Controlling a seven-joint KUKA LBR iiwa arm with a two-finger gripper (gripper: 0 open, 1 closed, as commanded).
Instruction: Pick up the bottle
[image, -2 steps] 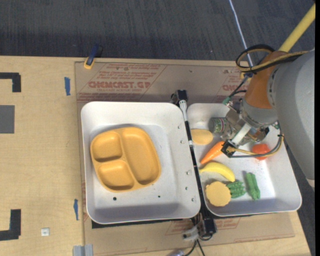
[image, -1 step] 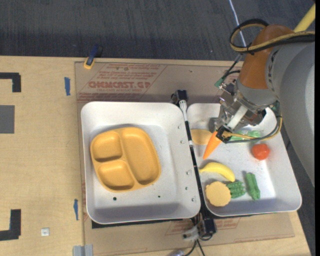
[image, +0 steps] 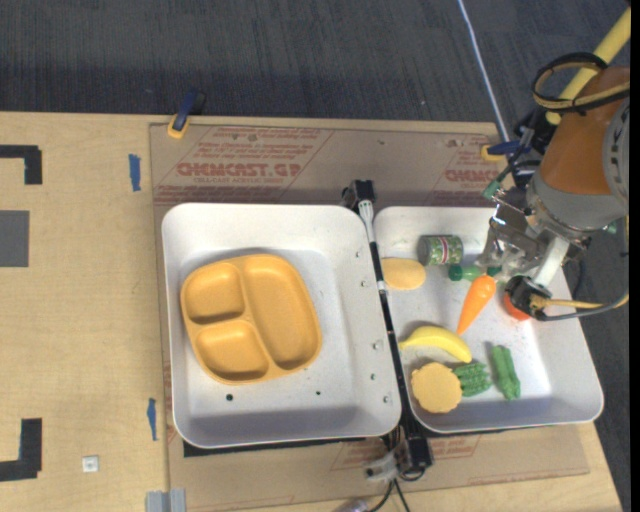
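The bottle (image: 440, 249) is a small green one with a pale label. It lies on its side near the back of the right bin (image: 560, 395), left of centre. My gripper (image: 497, 258) hangs over the back right part of that bin, a short way to the right of the bottle and apart from it. Its tip is just above the thick end of an orange carrot (image: 476, 301). Nothing shows as held in it.
The right bin also holds a pale yellow oval (image: 403, 273), a banana (image: 436, 343), a round yellow biscuit (image: 435, 388), two green vegetables (image: 505, 371) and a red piece (image: 516, 302). A yellow divided plate (image: 250, 318) lies in the left bin (image: 190, 240).
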